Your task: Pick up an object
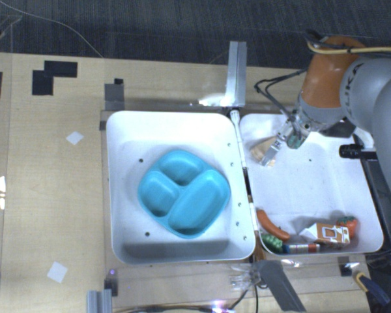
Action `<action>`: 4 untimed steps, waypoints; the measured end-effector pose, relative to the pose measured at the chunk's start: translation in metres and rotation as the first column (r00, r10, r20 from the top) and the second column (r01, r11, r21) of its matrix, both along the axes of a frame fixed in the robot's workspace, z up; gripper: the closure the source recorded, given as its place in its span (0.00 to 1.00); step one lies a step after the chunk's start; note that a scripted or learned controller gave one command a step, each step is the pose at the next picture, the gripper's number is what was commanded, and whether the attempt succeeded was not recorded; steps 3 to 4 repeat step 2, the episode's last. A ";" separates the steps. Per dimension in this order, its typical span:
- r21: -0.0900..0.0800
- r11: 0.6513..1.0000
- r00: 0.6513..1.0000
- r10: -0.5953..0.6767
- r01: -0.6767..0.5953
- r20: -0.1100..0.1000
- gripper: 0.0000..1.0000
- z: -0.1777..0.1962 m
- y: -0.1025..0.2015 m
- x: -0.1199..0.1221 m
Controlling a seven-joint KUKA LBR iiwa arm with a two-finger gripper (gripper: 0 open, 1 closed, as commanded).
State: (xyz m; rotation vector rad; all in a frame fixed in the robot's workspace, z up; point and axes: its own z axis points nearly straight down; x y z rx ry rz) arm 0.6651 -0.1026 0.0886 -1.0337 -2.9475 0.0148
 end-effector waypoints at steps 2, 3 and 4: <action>0.003 1.000 1.000 0.005 -0.005 0.026 0.00 0.097 0.048 -0.161; 0.003 1.000 1.000 0.005 -0.005 0.026 0.00 0.097 0.048 -0.161; 0.003 1.000 1.000 0.005 -0.005 0.026 0.00 0.097 0.048 -0.161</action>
